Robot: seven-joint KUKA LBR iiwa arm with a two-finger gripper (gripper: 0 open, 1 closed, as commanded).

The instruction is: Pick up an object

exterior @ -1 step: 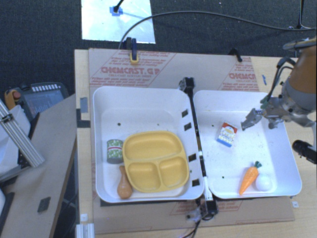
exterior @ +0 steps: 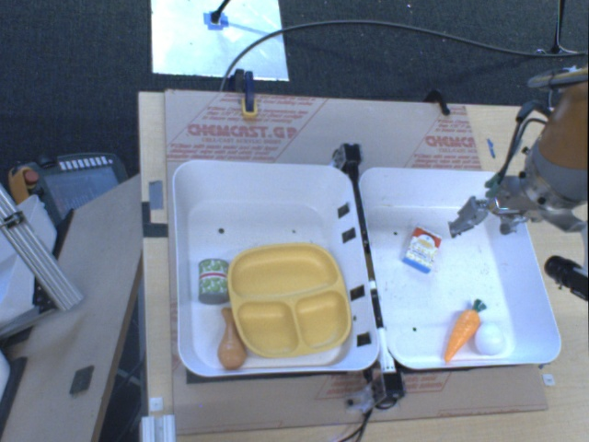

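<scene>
My gripper [exterior: 486,221] hangs over the upper right part of the right bin [exterior: 525,274]. Its fingers [exterior: 466,217] stand apart with nothing between them, so it is open. A small white, red and blue carton [exterior: 422,250] lies in that bin, a little left of and below the gripper. An orange toy carrot [exterior: 462,332] rests near the bin's front edge, touching a white ball [exterior: 490,339] on its right.
In the left bin [exterior: 267,191] sit a yellow divided plate [exterior: 290,299], a small green can [exterior: 213,280] and a brown wooden piece [exterior: 230,343] at the front left. A black divider [exterior: 361,247] runs between the bins. Cardboard [exterior: 313,127] lies under both.
</scene>
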